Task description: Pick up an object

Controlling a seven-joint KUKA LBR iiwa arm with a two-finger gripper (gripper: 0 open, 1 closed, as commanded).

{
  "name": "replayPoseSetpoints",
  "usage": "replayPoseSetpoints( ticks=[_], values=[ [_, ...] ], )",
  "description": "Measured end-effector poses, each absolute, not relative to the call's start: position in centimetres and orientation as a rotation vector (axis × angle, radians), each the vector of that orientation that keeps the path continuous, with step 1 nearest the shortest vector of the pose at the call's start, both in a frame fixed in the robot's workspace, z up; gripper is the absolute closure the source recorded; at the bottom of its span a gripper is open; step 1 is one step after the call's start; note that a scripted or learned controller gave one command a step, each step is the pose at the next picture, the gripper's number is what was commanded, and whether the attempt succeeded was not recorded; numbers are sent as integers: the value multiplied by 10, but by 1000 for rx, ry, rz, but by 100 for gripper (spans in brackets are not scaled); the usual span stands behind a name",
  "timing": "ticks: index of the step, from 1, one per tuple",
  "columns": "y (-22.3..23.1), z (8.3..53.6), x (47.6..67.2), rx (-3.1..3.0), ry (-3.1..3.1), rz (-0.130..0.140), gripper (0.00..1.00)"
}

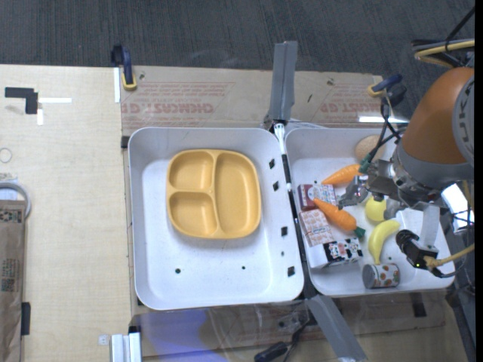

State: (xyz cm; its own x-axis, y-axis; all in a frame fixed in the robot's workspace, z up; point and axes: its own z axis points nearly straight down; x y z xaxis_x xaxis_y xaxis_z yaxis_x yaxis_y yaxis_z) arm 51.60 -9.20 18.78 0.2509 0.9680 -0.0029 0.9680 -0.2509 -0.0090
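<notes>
2 white bins side by side on the bench. Left bin [151, 277] holds a yellow 3-section plate [213, 194], sitting a bit far of centre; nothing in its sections. Right bin [332, 283] holds the clutter: 1 carrot [341, 175] at the far side, pointing left; a 2nd carrot [335, 216] nearer, lying at a slant on top of a red-and-white packet [315, 228]. Just near of the packet, a small black-and-white carton [341, 252] on its side. A banana [382, 237] curves right of the 2nd carrot, w/ a lemon [375, 210] just far of it, touching or nearly so. A small can [381, 276] lies on its side at the near edge of the bin, near the banana's lower tip.

Arm [441, 127] comes in from the right, orange band above the right bin's far-right corner. Gripper [361, 193] is low over the right bin, between the 2 carrots and just left of the lemon. Fingers: can't tell if apart or together, the metal parts blur into the clutter, and nothing seen clamped between them. All items rest on the bin floor.

A grey divider strip [283, 81] runs far from the gap between the bins, over brown cardboard [196, 96].
</notes>
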Motion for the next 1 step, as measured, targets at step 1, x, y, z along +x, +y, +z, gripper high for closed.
replayPoseSetpoints(
  ticks=[1],
  values=[
    [-169, 107, 554, -2468, -1932, 12, 0]
  ],
)
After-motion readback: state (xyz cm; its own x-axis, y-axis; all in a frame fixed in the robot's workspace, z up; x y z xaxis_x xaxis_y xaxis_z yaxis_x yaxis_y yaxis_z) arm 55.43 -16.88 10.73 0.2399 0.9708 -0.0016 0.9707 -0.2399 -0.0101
